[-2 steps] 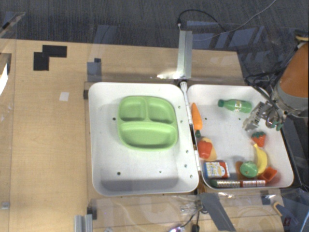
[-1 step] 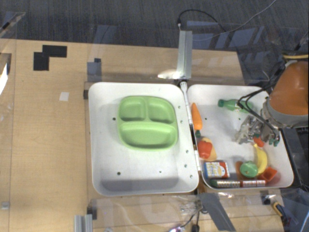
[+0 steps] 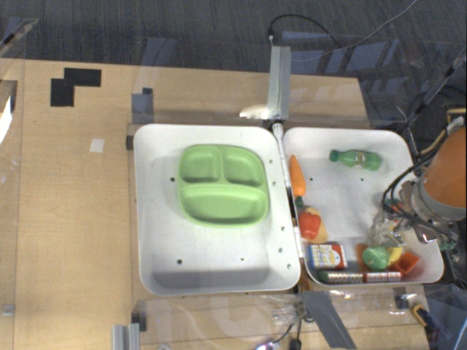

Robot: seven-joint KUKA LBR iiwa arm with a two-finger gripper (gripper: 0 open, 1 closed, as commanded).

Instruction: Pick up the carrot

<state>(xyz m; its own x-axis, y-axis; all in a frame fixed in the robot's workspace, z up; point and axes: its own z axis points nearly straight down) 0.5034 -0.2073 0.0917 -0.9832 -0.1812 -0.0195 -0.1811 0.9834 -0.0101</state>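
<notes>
The carrot (image 3: 296, 176), orange with a green top, lies lengthwise against the left wall of the right bin (image 3: 408, 146), pointing away from the camera. My gripper (image 3: 386, 232) hangs at that bin's right side, well to the right of the carrot and nearer the front. It sits just above a green round toy (image 3: 376, 257) in the front right corner. Nothing of the carrot is near it. The arm's orange band (image 3: 446, 177) shows above the wrist at the right edge.
A green divided plate (image 3: 222, 184) lies in the left bin (image 3: 157, 268). The right bin also holds a green bottle (image 3: 355, 158) at the back, a red-orange pepper (image 3: 311, 224) just below the carrot, a small red box (image 3: 326, 255), and yellow and orange pieces (image 3: 403, 259) in front.
</notes>
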